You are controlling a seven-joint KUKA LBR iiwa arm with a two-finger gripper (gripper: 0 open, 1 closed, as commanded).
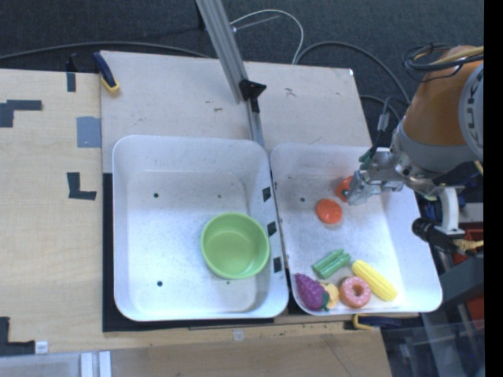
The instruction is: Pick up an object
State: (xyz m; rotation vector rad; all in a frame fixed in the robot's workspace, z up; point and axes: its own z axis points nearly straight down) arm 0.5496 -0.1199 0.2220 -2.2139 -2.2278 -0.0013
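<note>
- Nearest the camera, a cluster of toy foods sits in the right bin along its 6 o'clock rim: a purple grape bunch, a pink frosted donut, a yellow corn cob and a green vegetable piece just above them.
- Grape bunch and donut lie close together, with a small yellow piece between them; the corn cob lies at the donut's 2 o'clock, tilted.
- At 12 o'clock from that cluster, well apart from it, an orange round toy rests on the bin floor.
- Just at 2 o'clock from the orange toy, a small red object lies right by the hand; it is partly hidden.
- Reaching in from 3 o'clock, the grey arm with its orange band brings the hand low over the right bin's upper half.
- Whether the hand is open or closed I cannot tell, nor whether it has hold of the red object.
- Left bin holds a green bowl, upright, toward its 5 o'clock corner.
- Both bins sit side by side on the desk, touching along their shared edge.
- A slanted metal pole crosses the desk at 12 o'clock.
</note>
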